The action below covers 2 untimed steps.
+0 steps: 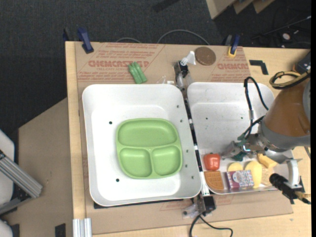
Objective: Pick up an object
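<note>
From the overhead camera, the arm (289, 120) enters at the right of the frame and bends down into the right bin (217, 107). Its gripper (240, 149) hangs low over the bin's lower part, just above a cluster of food items: a red one (212, 161), yellow pieces (251, 169), a purple packet (239, 179) and an orange-brown piece (215, 180). How far the tool is spread, or whether it holds anything, cannot be told. In the left bin (98, 107) a green divided plate (148, 147) lies at centre.

Left bin (94, 132): green divided plate (148, 148) at centre. Right bin (217, 107): food items clustered at lower edge, including red piece (212, 161) and purple packet (239, 179). Gripper (240, 149) low over them, arm (289, 117) entering from right.
</note>
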Motion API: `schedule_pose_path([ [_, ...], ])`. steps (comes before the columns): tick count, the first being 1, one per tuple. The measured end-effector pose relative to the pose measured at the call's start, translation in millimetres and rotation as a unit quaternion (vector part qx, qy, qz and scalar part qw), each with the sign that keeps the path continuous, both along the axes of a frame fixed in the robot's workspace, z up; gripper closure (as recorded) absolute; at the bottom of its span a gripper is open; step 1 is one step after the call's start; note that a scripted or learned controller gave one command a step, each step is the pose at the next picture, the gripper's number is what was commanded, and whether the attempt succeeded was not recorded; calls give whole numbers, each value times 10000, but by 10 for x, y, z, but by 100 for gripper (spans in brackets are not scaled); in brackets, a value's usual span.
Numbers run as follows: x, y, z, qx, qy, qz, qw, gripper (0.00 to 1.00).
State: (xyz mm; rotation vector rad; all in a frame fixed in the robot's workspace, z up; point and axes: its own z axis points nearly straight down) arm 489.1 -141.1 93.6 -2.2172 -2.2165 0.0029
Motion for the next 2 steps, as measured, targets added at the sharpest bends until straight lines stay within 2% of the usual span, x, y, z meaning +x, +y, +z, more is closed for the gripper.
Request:
schedule_pose_path([
  [1,23,-11,122,-20,-38,-2,10000,100],
  [2,183,649,958,-15,-71,40,10000,100],
])
